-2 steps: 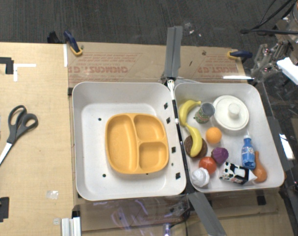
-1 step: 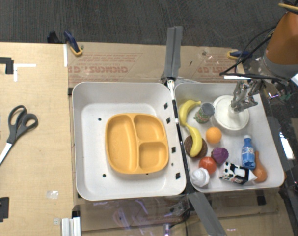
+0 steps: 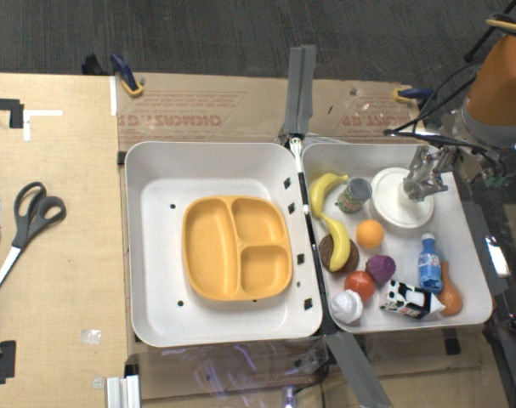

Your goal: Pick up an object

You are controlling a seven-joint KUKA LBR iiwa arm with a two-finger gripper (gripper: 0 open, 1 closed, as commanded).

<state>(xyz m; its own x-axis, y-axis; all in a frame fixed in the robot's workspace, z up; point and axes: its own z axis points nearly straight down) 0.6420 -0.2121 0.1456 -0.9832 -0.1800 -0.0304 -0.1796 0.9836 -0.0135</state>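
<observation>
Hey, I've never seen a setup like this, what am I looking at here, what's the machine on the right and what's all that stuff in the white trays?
This is a single camera fixed above a workbench, looking down at a slant. The machine reaching in from the right is a robot arm, grey and orange, ending in a small two-finger gripper. Its job is to pick up an object.

Two shallow white bins sit side by side. The left bin holds a yellow divided plate. The right bin holds toy-like items: a banana, a white bowl, a small can, an orange ball, a blue bottle and a few others.

The gripper hovers over the white bowl. Nothing is visibly held. A pair of scissors lies on the bench at left.
</observation>
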